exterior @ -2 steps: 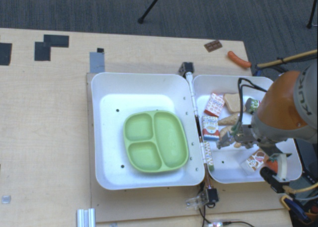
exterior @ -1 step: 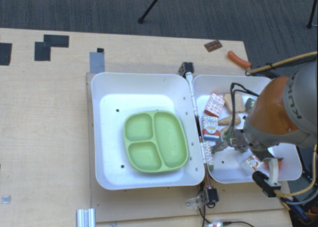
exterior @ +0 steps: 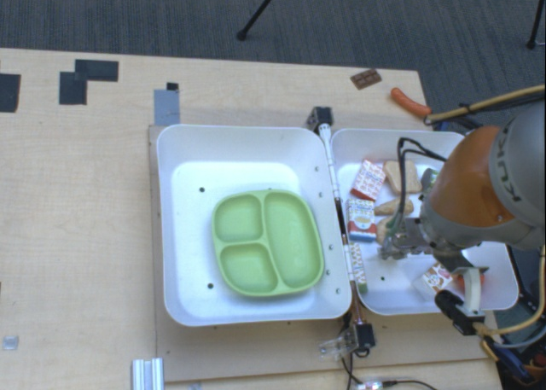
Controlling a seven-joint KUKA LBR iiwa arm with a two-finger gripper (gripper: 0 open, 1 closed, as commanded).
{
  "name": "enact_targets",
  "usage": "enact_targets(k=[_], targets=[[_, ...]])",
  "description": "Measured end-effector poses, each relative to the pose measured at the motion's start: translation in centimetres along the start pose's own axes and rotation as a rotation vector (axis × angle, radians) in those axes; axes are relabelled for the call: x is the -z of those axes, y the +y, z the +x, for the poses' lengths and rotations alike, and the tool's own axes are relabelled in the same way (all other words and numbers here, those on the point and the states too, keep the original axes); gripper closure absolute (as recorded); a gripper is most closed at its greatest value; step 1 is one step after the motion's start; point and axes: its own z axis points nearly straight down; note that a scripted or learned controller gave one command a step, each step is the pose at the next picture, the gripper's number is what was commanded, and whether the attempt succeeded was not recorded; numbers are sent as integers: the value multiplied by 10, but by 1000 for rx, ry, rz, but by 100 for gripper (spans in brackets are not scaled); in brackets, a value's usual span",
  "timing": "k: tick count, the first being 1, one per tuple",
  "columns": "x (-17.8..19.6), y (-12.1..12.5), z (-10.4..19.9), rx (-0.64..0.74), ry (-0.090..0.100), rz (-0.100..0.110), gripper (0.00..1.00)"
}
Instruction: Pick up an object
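Note:
The right bin (exterior: 375,296) holds several small items: a red and white carton (exterior: 368,179), a colourful packet (exterior: 362,219), tan bread-like pieces (exterior: 402,177) and a red and white packet (exterior: 438,277) near the front. My gripper (exterior: 394,243) hangs low over the middle of this bin, just right of the colourful packet. The grey wrist and orange band (exterior: 469,179) cover part of the bin's contents. Nothing visibly sits in the gripper.
The left bin (exterior: 183,209) holds a green divided plate (exterior: 268,243). A ridge (exterior: 334,200) separates the two bins. An orange tool (exterior: 410,102) and a brown chip (exterior: 366,78) lie on the bench behind the right bin.

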Motion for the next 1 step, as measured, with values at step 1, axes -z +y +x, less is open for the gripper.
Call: enact_targets(k=[1], targets=[[0, 0, 0, 0, 0, 1, 0]])
